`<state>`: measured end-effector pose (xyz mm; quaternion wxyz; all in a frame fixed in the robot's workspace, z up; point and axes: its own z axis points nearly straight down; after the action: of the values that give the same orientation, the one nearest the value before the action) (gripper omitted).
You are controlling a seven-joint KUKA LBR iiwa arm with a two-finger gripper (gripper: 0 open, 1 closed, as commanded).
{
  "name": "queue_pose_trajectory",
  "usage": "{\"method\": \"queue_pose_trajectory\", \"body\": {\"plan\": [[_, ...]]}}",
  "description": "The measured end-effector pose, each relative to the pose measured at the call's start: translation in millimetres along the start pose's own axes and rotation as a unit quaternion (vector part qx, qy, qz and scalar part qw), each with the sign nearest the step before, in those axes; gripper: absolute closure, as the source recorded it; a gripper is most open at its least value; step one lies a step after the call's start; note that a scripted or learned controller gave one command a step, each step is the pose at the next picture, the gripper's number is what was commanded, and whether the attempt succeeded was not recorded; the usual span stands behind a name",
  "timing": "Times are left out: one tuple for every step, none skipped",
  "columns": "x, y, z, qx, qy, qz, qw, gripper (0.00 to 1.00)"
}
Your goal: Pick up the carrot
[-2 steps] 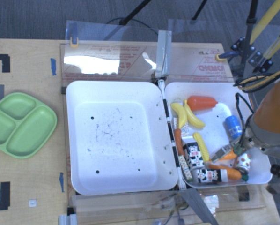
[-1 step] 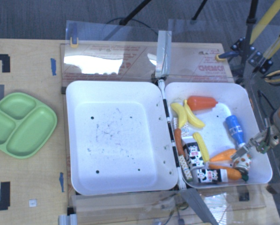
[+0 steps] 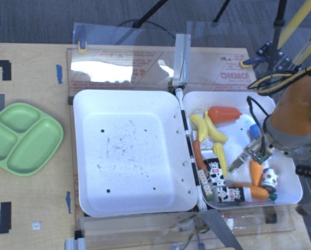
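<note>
Gripper (image 3: 245,158) is hovering low in the right bin (image 3: 290,199), fingers parted, holding nothing; next move: closing on the carrot (image 3: 256,174).

You have two bins side by side: the left bin (image 3: 127,150) at frame centre, the right bin (image 3: 288,186) at lower right. In the right bin, the bananas (image 3: 210,132) lie upper left, a carrot (image 3: 256,173) right of centre, the cartons (image 3: 220,184) along the bottom. A divided plate (image 3: 24,138) sits at far left.
</note>
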<state>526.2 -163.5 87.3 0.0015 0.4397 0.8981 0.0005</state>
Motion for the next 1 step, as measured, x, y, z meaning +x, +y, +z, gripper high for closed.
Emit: {"method": "queue_pose_trajectory", "body": {"plan": [[-0.8,0.4,-10.3,-0.001,-0.001,0.001,1.0,1.0]]}}
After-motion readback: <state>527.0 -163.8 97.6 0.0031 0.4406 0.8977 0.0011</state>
